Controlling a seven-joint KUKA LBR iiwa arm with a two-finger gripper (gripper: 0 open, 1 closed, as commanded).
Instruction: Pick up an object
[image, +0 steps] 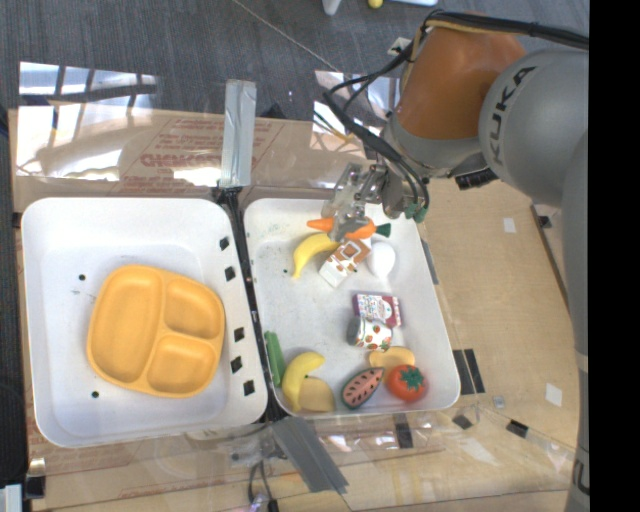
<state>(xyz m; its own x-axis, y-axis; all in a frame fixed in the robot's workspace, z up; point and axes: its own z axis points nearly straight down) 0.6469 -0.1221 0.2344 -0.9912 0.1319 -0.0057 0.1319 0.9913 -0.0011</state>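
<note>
My gripper hangs over the far end of the right bin, directly above an orange carrot with a green top. Its tip is at the carrot or just over it; I cannot tell whether they touch. Just in front of the carrot lie a yellow banana, a small white and brown carton and a white egg. The wrist hides part of the carrot's middle.
Further forward in the right bin are a purple carton, a tomato, a dark oval slice, a second yellow banana and a green pod. The left bin holds a yellow divided plate.
</note>
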